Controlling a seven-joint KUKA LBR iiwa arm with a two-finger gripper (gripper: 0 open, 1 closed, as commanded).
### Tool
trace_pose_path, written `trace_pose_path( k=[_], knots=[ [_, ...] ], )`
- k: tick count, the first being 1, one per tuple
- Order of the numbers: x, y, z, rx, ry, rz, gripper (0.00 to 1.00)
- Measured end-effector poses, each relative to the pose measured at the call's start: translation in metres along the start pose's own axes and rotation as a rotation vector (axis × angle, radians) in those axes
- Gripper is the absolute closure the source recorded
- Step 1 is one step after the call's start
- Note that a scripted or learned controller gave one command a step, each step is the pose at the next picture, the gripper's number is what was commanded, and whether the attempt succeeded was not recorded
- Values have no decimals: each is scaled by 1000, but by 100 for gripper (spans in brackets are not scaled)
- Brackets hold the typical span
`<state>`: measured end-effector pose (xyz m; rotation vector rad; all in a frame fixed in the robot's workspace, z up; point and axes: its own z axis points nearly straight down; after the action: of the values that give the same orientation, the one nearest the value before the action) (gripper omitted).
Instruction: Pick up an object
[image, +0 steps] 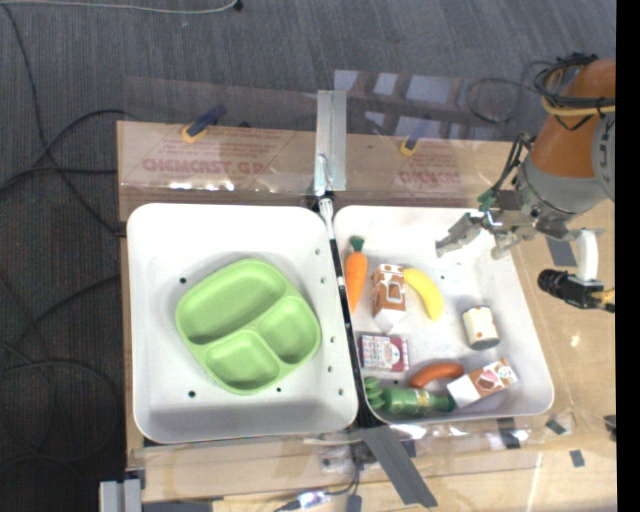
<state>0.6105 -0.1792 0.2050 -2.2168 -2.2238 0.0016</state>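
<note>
right bin (530, 330) crowded, upper part open

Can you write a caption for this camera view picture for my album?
A robot gripper hovers open above a bin of toy food, beside a green plate.

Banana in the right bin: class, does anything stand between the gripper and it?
Nothing visible does. The gripper hovers over the right bin's bare upper floor, and the banana lies below and left of it with open floor between. The small carton stands on the banana's far side.

Arm (585, 110) cut off by right edge.
</note>
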Motion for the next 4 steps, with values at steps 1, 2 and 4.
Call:
trace_pose_path(
  k=[1, 2, 4],
  knots=[
    [6, -17, 101, 1, -2, 44, 0],
    [-16, -41, 115, -14, 2, 230, 0],
    [-11, -58, 114, -19, -8, 170, 100]
  ],
)
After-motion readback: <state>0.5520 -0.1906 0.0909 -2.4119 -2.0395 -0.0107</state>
